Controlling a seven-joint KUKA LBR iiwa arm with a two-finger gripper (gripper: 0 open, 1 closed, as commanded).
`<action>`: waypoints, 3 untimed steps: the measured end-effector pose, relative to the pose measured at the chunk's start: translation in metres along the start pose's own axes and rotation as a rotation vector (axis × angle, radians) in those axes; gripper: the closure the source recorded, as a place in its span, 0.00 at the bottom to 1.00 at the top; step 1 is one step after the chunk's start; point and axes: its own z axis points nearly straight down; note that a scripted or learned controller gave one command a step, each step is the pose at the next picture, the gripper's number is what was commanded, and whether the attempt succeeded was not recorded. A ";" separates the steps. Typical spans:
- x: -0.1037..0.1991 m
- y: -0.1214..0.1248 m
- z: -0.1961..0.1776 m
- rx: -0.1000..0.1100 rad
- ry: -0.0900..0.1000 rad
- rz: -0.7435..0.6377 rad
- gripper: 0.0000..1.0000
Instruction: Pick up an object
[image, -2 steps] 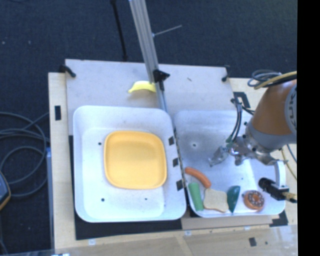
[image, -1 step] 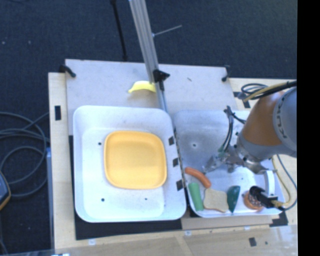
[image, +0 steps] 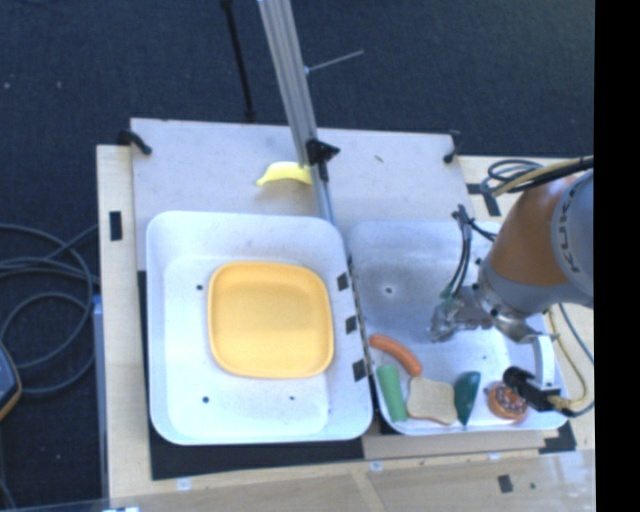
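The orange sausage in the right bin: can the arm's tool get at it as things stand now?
Probably yes. The orange sausage lies uncovered on the right bin floor, with bare floor between it and the tool. The green piece and toast lie close beside it, which may crowd a grasp.

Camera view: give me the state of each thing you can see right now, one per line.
Yellow plate: flat in the left bin.
Hot dog: lying in the right bin, untouched.
Toast slice: flat, near edge.
Banana: on the bench, outside both bins.
Gripper: low over the right bin.
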 end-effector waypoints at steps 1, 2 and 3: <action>0.000 0.002 -0.063 -0.004 -0.001 -0.002 1.00; -0.006 0.004 -0.107 -0.003 -0.001 -0.002 1.00; -0.007 0.005 -0.155 -0.003 -0.001 -0.002 1.00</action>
